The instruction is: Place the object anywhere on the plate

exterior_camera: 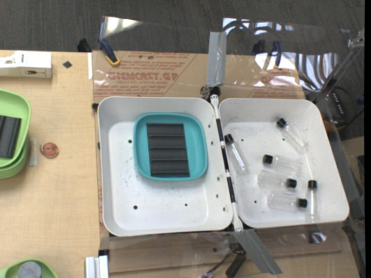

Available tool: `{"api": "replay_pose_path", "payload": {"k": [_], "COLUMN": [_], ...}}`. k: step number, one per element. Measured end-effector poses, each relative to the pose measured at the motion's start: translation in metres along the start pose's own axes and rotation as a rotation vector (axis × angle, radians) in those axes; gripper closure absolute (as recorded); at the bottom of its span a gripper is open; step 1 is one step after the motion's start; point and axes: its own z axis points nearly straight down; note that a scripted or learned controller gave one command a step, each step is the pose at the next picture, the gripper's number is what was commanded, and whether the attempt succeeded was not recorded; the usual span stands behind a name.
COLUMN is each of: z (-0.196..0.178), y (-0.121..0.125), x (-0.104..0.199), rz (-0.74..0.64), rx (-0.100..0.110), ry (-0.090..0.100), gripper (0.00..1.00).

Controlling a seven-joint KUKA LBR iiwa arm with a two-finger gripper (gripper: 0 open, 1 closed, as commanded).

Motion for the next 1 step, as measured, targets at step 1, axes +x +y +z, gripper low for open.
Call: {"api": "replay_pose_path", "payload": {"k": [1], "z": [-0.0005], "y": [0.0033], "x": [0.0069], "rz": [0.126], "rx": [0.000], "ry": [0.001], "gripper": [0.00]}}
